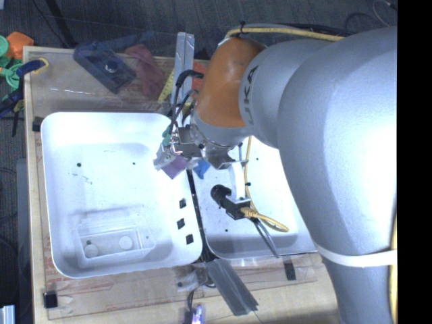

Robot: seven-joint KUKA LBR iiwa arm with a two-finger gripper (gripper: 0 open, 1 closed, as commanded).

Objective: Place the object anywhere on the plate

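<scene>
1. Arm [324,113]: grey, with an orange band. It reaches in over the right bin [229,247] and covers most of it.
2. Left bin [101,154]: floor mostly bare.
3. Clear tray [115,238]: lies flat by the left bin's near edge, toward its near left corner, with its long side along that edge. It is probably the plate meant, as nothing else plate-like is in sight.
4. Gripper [177,152]: hangs over the left bin's right edge, toward the far right corner. Whether it is wide, narrow or clamped cannot be told, because the wrist hides it.
5. Purple piece [173,167]: probably the object. It sits right at the gripper's lower end, touching or just under it, above the bin's right wall. A grip on it is not confirmed.
6. Blue bit [200,170]: just right of the purple piece, on the right bin's side.
7. Key relation: the tray lies well apart from the gripper, diagonally across the left bin toward the near left corner. If the piece is held, the carry runs along that diagonal.
</scene>
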